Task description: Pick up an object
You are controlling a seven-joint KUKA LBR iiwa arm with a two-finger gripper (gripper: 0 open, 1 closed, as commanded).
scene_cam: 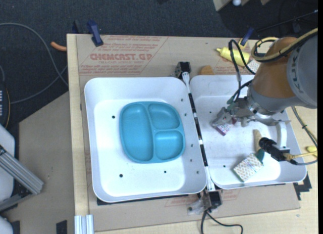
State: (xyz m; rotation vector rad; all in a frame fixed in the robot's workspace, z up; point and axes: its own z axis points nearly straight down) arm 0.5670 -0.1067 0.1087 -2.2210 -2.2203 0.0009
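Reaching into the right bin (282,177) near the worktop's right edge, the claw (228,118) hangs over a small purple object (221,127); its finger spread is unclear.

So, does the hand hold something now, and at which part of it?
It cannot be told. The hand is low in the right bin over a small purple and grey object, but no clear hold is visible.

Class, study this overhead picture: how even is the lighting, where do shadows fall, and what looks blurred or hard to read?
Camera view: lighting is soft and even, the left white bin bright without harsh glare; the sectioned turquoise plastic plate reads crisply; faint shadow lies under the grey arm's gripper in the right white bin; the small purplish object there is too blurred to identify.
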